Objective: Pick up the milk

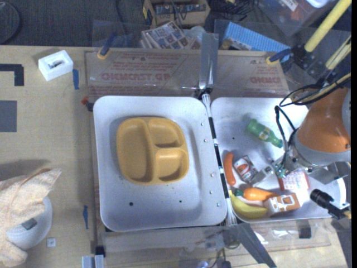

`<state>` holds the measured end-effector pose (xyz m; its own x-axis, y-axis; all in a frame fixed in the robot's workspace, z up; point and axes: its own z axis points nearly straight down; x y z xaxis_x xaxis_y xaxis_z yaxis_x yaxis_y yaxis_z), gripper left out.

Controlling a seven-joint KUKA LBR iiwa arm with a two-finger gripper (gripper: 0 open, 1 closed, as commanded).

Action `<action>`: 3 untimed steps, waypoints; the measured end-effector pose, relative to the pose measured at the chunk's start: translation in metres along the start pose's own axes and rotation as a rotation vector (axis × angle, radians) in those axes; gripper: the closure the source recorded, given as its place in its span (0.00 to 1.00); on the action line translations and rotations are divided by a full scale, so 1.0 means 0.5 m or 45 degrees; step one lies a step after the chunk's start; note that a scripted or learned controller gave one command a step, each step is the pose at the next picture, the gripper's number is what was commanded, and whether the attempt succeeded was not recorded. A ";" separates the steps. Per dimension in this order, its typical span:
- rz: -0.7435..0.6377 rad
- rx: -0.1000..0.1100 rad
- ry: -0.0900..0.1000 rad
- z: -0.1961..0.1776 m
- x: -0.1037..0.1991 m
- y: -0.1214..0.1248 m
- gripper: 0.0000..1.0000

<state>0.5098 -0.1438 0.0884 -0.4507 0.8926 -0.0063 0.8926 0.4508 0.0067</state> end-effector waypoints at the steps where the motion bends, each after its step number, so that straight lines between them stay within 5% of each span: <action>1: 0.089 -0.005 -0.001 0.000 0.035 0.124 0.00; 2: 0.086 -0.010 -0.007 -0.021 0.032 0.128 1.00; 3: -0.084 0.005 0.004 -0.142 -0.017 0.054 1.00</action>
<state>0.5372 -0.1388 0.1598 -0.5084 0.8611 -0.0035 0.8611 0.5084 0.0024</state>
